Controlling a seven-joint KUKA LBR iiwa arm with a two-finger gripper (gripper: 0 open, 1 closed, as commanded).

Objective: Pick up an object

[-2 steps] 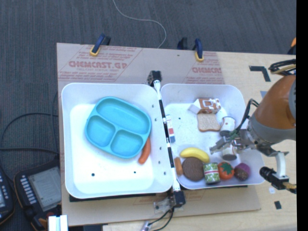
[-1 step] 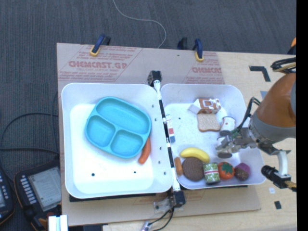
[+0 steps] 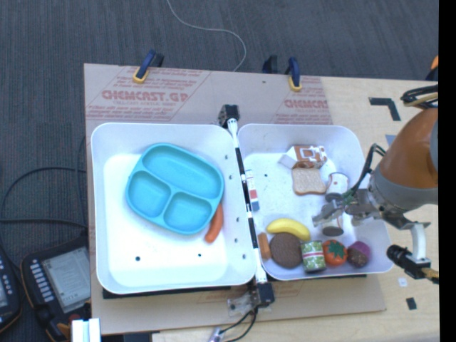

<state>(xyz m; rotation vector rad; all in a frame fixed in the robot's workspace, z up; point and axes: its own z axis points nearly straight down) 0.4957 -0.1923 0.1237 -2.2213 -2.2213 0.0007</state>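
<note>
My gripper hangs low over the right bin, just right of the yellow banana and below the bread slice. Its metal fingers look spread, with nothing between them. Near them lie a brown round patty, a green-labelled can, a red strawberry-like fruit and a purple fruit. A brown-and-white toy sits at the far side of this bin.
The left bin holds a blue divided plate with an orange carrot beside it. A small orange piece lies by the divider. The arm's orange and grey body covers the right bin's right edge.
</note>
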